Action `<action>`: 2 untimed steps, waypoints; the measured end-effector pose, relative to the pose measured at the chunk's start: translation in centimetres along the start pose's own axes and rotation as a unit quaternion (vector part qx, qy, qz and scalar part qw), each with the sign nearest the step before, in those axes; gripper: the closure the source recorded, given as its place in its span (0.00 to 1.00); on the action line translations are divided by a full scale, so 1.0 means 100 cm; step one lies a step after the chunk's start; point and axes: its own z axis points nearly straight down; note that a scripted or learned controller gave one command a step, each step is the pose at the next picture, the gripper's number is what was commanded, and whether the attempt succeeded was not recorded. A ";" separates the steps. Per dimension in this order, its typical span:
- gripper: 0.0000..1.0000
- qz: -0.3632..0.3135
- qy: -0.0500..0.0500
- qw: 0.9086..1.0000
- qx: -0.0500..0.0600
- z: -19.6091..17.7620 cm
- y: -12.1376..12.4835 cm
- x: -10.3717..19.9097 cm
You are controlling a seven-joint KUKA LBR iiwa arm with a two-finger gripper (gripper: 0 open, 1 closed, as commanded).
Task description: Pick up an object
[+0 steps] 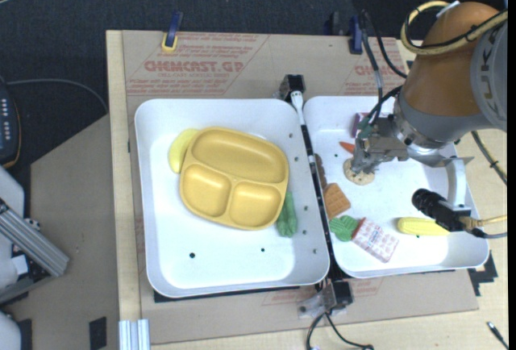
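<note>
Your tool (364,156) hangs low in the right bin (403,260), right over a small tan round piece (359,173); you cannot tell how it is set. Round as it is, the piece shows no clear long axis. Near the front rim, a yellow corn cob (421,227) lies with its long axis left to right.

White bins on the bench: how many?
2, side by side. The left bin bears a yellow divided tray; the right bin holds small items, with the hand above it.
</note>
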 end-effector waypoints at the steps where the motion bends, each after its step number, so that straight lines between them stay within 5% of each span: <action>1: 1.00 0.001 -0.001 1.000 -0.002 -0.010 -0.004 0.019; 2: 1.00 0.003 -0.002 1.000 -0.003 -0.019 -0.001 0.006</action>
